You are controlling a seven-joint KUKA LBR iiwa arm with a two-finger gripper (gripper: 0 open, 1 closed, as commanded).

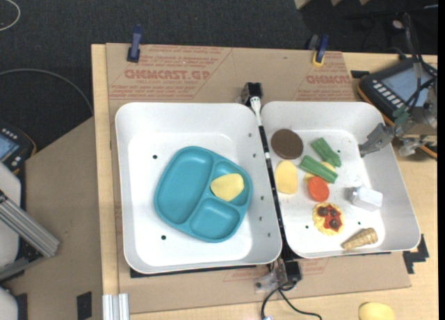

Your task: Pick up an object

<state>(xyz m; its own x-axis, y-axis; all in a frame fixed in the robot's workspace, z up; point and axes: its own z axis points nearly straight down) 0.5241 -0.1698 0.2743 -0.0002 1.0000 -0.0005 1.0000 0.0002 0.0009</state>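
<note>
Over the right bin's (389, 172) right rim, toward the desk's (208, 68) far right corner, my pincer (373, 139) hangs at the end of my arm, grey tip pointing into the bin. Whether it is spread or pressed together I cannot tell; nothing shows between its tips.

Nearest to it, below and slightly left, lies a small grey-white block (363, 197), close to the bin's right wall. Farther left sit two green pieces (322, 158), tilted and side by side, and past them a dark brown disc (286, 143) near the bin's far left corner. Just beneath the disc rests a pale yellow piece (286, 177), and beside that a small red-orange piece (318, 188). Toward the bin's near edge lie a yellow item with dark red spots (328, 218) and a tan cone (359, 238) on its side.

Across the divide, the left bin (139, 131) holds a teal divided plate (184, 193), with a yellow lump (227, 186) in its far right compartment. Two clamps, one blue (133, 44) and one yellow-and-blue (319, 49), grip the desk's far edge.
</note>
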